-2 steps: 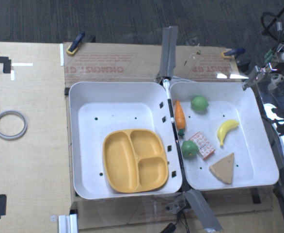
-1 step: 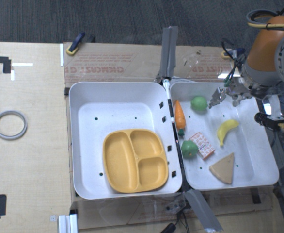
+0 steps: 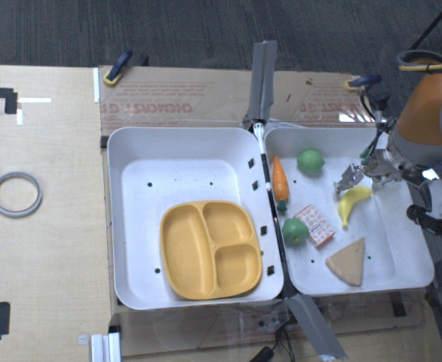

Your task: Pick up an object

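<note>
The hand (image 3: 351, 178) hovered just above the banana (image 3: 351, 202); whether it was open I could not tell. Perhaps off-centre, it risked nudging the curved fruit aside.

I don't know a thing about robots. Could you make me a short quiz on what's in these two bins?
1. True or false: the yellow divided plate lies in the right bin.
2. Which item is nearest the gripper? A carrot; B banana; C tan wedge.
3. How many green round fruits lie in the right bin?

Key: 1 false, it lies in the left bin. 2 B. 3 two.
</note>
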Controlling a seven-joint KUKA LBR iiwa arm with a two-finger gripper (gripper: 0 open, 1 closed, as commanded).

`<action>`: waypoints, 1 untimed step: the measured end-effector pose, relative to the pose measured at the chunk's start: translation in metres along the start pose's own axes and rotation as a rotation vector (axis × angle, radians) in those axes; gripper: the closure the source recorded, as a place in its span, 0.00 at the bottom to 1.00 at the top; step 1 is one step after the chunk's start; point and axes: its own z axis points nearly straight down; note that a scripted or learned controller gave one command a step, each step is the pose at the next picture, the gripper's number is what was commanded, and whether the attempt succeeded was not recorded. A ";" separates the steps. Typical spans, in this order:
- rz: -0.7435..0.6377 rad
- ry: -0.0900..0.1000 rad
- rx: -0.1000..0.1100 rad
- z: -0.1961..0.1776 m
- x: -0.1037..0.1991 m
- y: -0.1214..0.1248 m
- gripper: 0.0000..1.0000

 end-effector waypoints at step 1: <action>0.043 0.000 -0.001 -0.001 0.047 -0.038 0.00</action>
